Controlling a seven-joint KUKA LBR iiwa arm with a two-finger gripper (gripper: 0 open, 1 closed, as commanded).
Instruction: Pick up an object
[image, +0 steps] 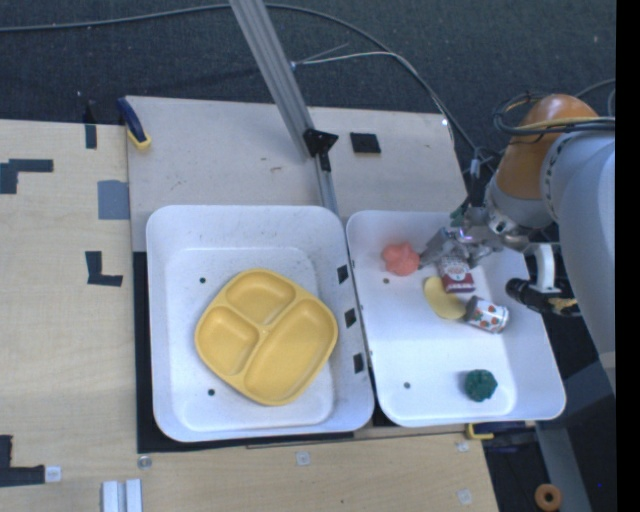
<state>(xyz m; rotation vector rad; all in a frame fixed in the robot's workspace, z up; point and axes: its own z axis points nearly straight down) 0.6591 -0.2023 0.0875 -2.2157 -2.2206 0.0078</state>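
Note:
My gripper (455, 258) is low over the back of the right bin (400, 400). A small red and white item (458, 281) lies right beneath it, touching or nearly so; I cannot tell if it is gripped. A salmon-pink lump (400, 259) sits just left of the gripper. Just in front of the gripper lies a yellow piece (441, 299), with a white, red-patterned object (488, 316) beside it on the right. A dark green ball (480, 384) rests near the bin's front right corner.
The left bin (170, 300) holds a yellow divided plate (265, 335). A slanted metal post (285, 80) rises behind the bins. The grey arm with its orange band (545, 150) crowds the right bin's back right side.

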